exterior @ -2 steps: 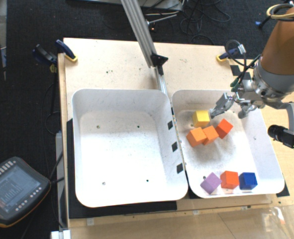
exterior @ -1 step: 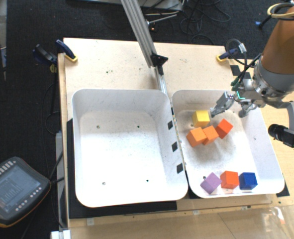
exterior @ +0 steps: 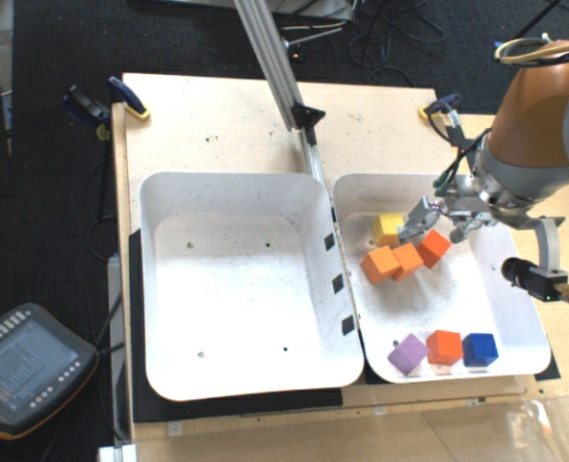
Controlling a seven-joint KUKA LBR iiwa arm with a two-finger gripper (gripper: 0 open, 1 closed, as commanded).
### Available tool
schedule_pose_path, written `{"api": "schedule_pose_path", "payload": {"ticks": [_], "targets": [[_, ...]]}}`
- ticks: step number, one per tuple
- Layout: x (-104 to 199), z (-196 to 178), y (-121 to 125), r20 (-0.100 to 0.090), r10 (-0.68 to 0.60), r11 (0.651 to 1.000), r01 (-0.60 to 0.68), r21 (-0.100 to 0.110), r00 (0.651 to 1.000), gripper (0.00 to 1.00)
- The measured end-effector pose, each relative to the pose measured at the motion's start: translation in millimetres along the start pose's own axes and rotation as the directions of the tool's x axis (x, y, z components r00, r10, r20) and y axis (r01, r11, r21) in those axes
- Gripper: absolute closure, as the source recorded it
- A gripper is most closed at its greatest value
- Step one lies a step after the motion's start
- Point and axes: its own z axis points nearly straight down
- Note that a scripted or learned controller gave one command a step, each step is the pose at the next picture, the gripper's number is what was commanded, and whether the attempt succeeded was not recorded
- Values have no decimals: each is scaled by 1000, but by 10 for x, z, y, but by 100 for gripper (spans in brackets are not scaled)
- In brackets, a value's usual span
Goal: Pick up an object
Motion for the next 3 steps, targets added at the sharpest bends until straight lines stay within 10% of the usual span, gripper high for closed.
{"api": "schedule_pose_path", "payload": {"ticks": [2, 3], "targets": [[-12, 896, 47, -1, -1, 1000, 1, -1, 1000, 0], [-18, 768, 55, 0, 0, 1000, 0, -6, 1000, 100]]}}
